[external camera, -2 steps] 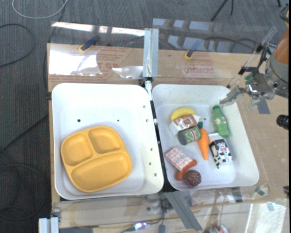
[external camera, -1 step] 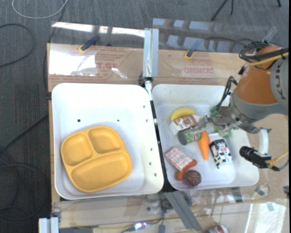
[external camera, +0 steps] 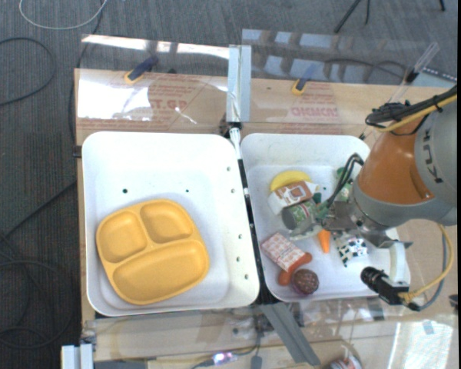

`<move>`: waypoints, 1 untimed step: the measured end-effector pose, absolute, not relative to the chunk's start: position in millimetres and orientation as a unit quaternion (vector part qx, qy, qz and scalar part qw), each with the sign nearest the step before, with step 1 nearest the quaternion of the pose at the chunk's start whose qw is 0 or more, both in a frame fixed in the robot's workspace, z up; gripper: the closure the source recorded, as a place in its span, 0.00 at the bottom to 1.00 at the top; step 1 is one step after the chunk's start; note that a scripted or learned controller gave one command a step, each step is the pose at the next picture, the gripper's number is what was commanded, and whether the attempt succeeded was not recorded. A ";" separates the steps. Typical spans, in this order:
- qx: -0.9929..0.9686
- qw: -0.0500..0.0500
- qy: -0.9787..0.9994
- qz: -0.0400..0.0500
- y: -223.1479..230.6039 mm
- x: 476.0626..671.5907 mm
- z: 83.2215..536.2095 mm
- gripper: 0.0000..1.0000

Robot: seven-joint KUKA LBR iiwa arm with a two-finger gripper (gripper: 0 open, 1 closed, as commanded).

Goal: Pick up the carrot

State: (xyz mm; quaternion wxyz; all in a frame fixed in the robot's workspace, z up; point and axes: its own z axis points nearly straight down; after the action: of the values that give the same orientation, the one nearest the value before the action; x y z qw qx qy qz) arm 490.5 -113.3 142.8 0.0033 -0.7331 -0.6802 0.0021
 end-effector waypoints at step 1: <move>-0.727 0.002 -0.687 0.002 -135.7 522.1 108.2 0.00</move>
State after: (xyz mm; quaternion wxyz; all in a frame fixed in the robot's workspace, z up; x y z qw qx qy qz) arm 522.1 -135.7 108.2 0.0018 -0.7267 -0.6870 0.0017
